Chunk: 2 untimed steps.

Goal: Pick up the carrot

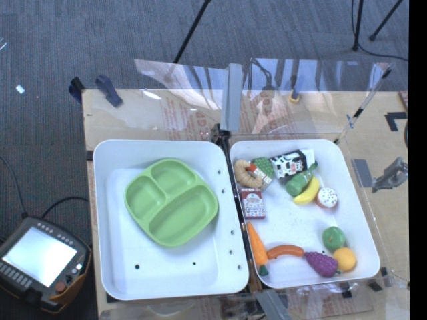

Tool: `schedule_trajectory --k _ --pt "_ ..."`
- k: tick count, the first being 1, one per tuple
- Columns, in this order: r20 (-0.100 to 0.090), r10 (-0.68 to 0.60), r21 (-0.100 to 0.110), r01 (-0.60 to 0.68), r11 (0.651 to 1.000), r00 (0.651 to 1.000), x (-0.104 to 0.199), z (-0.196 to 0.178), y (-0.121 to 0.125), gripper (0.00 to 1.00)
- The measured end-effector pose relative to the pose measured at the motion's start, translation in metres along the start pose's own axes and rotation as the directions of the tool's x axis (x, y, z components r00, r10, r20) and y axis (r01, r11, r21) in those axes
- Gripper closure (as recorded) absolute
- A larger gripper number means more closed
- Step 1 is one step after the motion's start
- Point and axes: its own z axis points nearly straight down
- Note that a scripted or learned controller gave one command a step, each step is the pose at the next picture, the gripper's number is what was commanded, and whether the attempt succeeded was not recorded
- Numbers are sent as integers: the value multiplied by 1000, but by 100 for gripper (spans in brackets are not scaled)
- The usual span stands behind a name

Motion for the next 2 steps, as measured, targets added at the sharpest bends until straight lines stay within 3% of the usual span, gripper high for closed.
schedule_trajectory --k 1,2 --pt "4 -661 -3 661 750 750 -5 -3 -7 0" --pt "5 -886 -1 886 464 464 -43 -61 -39 0"
